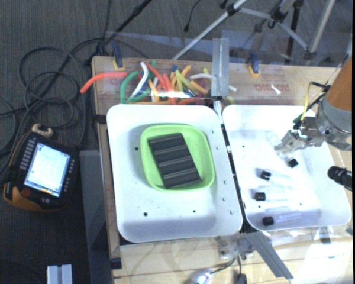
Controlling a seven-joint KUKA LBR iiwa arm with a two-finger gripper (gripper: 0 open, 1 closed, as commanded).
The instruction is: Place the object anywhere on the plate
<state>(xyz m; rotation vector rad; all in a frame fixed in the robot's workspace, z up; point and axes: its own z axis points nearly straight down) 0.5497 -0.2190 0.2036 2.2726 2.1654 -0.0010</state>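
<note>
Camera view, taking the green plate (207, 158) as the landmark: it sits mid-way in the left white bin (124, 176), and a dark ribbed rectangular block (174, 160) lies flat on it, tilted a little, so the task's thing looks already delivered. Right of the plate, across the divider, the right white bin (337, 209) holds small clear tubes with black caps (261, 196). Further right, the gripper (293, 144) hovers above that bin, nothing visible between its fingers; their spread I cannot tell.
</note>
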